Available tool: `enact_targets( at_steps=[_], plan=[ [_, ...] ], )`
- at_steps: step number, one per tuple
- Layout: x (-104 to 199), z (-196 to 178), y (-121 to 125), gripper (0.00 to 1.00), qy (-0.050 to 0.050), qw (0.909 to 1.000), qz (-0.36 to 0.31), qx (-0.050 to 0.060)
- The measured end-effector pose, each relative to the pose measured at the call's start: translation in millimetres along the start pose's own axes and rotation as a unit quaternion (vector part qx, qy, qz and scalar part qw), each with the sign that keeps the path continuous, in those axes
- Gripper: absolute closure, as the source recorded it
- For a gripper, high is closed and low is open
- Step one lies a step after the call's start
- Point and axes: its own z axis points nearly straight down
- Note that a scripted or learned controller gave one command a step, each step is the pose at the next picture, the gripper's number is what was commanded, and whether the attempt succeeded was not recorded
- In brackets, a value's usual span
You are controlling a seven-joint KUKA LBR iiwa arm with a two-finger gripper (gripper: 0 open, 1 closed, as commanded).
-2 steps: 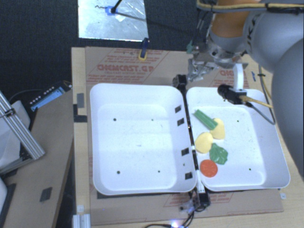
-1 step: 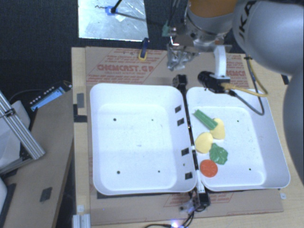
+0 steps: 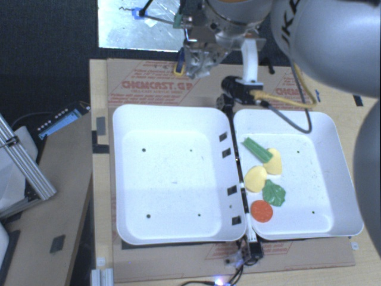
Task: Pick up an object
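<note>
Two shallow white plastic bins sit side by side before me on a sheet of printed brown cardboard (image 3: 149, 83) — the left bin (image 3: 128, 159) and the right bin (image 3: 333, 159), their inner rims touching. In the right bin, near its left wall, my objects cluster: a long green stick-shaped piece (image 3: 256, 149) lies farthest back, a small yellow piece (image 3: 274, 162) touching its near end, a rounder yellow piece (image 3: 255, 178) just in front, then a green leafy piece (image 3: 274, 193), and a round orange-red piece (image 3: 261, 211) nearest. My gripper (image 3: 196, 61) hangs behind the left bin's far rim, over the cardboard.
</note>
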Motion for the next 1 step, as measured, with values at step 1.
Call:
enact_targets(
  at_steps=[1],
  plan=[
    [24.0, -39.5, 46.0, 1.0, -0.002, 1.0, 0.003, -0.001]
  ],
)
